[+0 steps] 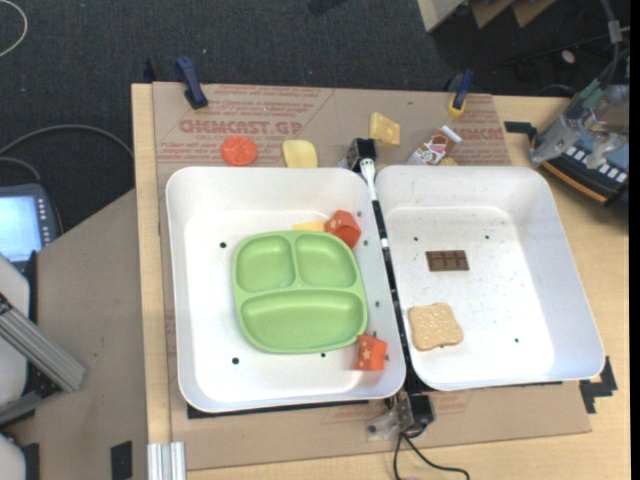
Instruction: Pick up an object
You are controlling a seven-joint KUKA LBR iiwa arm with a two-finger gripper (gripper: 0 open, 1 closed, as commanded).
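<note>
The left bin point(190, 298) holds a green divided plate point(298, 292). An orange-red toy piece point(343, 227) sits at the plate's far right corner, with a yellow piece point(309, 226) just left of it. Another small orange piece point(370, 352) lies by the plate's near right corner. In the right bin point(560, 268) lie a brown chocolate bar point(447, 260) and a tan toast slice point(434, 326).
Behind the bins on the cardboard lie an orange disc point(239, 150), a pale yellow piece point(299, 153), a yellow cheese wedge point(385, 127), a small wrapped packet point(433, 149) and a black item point(361, 151). Blue clamps point(190, 81) hold the board's far edge.
</note>
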